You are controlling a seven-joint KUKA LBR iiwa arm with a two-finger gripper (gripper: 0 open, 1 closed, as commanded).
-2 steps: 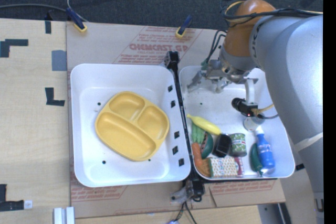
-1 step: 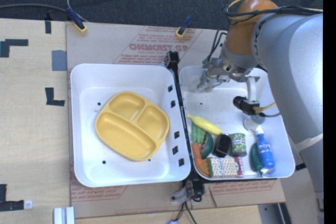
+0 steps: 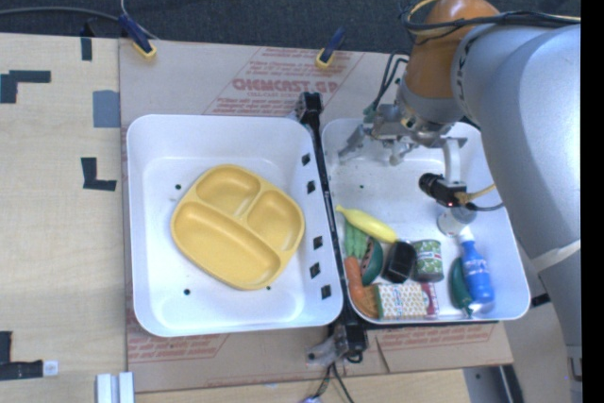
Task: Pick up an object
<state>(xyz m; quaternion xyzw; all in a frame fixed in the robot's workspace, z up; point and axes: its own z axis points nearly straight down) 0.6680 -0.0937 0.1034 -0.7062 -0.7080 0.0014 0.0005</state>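
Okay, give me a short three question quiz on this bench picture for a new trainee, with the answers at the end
1. True or false: the yellow divided plate lies in the left bin.
2. Which lies nearest the right bin's lower right corner? A) banana B) blue bottle C) green can
3. Fill in: the gripper hangs over the ____ end of the right bin, away from the pile of items.

Key: 1 true; 2 B; 3 far (upper).

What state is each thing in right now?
Gripper: over the right bin's far end, nothing visibly between its fingers.
Yellow plate: flat, face up in the left bin.
Banana: lying in the right bin.
Blue bottle: lying on its side.
Green can: lying among the pile.
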